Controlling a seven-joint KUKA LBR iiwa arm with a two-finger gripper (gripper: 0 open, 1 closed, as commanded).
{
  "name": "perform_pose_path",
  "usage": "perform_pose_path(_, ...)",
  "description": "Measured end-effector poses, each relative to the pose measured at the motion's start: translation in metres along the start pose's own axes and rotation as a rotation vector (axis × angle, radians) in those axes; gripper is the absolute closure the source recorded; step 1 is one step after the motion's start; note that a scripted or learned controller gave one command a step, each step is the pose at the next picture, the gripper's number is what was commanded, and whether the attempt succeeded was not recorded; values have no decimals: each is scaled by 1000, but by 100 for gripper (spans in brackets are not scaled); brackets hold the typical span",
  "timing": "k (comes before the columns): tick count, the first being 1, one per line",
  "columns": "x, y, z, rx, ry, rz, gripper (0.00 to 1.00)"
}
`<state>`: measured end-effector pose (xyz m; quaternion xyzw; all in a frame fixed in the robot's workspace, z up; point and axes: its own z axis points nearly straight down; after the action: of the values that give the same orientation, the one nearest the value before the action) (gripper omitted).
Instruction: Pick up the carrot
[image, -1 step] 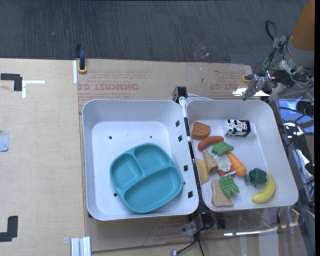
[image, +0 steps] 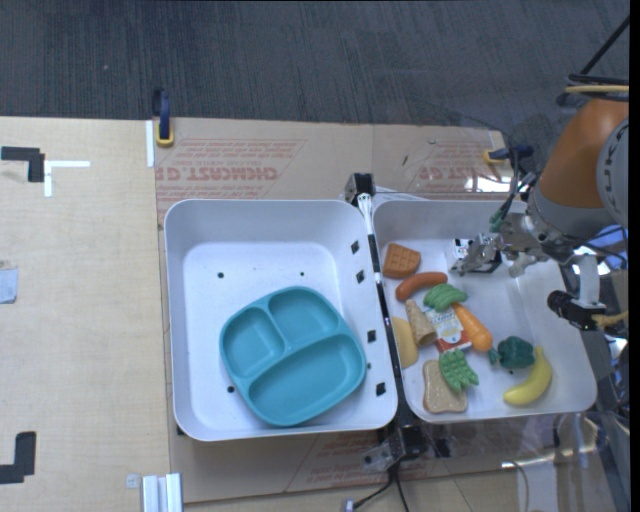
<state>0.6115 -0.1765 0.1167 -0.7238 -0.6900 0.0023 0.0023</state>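
The carrot (image: 473, 329), a short orange piece, lies slantwise in the middle of the right bin (image: 560, 400), among other toy foods. A green leafy piece (image: 443, 296) sits just at its upper left end. My gripper (image: 477, 256) hangs over the upper part of that bin, up and slightly right of the carrot and apart from it. Nothing shows in its grasp. The grey arm with its orange band (image: 590, 150) comes in from the upper right.
Around the carrot lie a sausage (image: 421, 284), a waffle (image: 401, 260), a broccoli (image: 515, 352), a banana (image: 529, 383), a bread slice (image: 442, 391) and a green piece (image: 459, 368). The left bin (image: 190, 300) holds a blue divided plate (image: 292, 353).
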Motion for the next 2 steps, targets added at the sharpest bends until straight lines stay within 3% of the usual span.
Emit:
perform_pose_path(1, 29, -51, 26, -10, -2, -6, 0)
perform_pose_path(2, 23, -128, 28, -1, 2, 355, 0)
